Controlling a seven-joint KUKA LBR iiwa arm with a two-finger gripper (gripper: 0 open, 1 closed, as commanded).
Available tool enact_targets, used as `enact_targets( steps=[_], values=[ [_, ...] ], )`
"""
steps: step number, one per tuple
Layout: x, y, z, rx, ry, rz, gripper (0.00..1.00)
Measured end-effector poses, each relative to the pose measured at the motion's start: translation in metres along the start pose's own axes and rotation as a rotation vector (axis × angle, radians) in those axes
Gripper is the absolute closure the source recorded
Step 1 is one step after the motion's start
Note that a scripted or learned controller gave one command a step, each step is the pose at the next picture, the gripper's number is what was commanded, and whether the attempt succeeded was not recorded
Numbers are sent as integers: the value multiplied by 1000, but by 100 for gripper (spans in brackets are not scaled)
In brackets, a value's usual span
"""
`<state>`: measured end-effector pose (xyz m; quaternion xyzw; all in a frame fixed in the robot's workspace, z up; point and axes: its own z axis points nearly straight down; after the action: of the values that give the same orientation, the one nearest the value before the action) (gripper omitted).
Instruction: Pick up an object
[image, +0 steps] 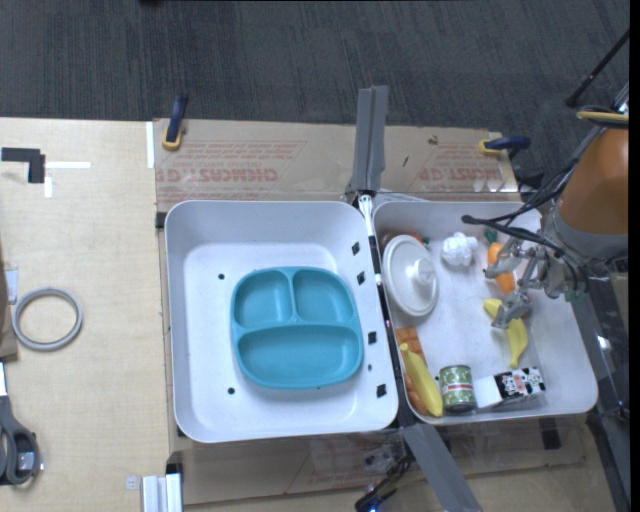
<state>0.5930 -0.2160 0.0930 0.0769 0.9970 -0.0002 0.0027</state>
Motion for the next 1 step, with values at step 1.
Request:
enact_targets(
  steps=[1],
  values=[
    [36, -11, 0, 0, 2, 89, 0]
  ],
)
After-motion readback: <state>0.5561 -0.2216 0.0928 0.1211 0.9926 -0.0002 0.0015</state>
